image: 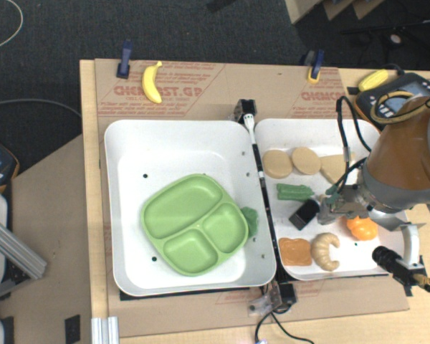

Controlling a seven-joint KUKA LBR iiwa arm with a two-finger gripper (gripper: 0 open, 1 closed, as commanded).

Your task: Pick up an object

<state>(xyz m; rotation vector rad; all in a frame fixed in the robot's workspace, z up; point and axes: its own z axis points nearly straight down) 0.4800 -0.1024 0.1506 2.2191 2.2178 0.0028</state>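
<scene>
Croissant, pale and curved, lies in the right bin near its front edge, long axis running near-to-far, beside a flat toast slice. Gripper hangs just above it over a black block; whether the jaws are clenched, I cannot tell.

**Camera placement: one fixed overhead view**

A single camera is mounted above the bench and looks down at a slant. It stands far enough back to take in both white bins, the left bin and the right bin, with dark floor beyond the far edge. The arm enters from the right side of the frame.
</scene>
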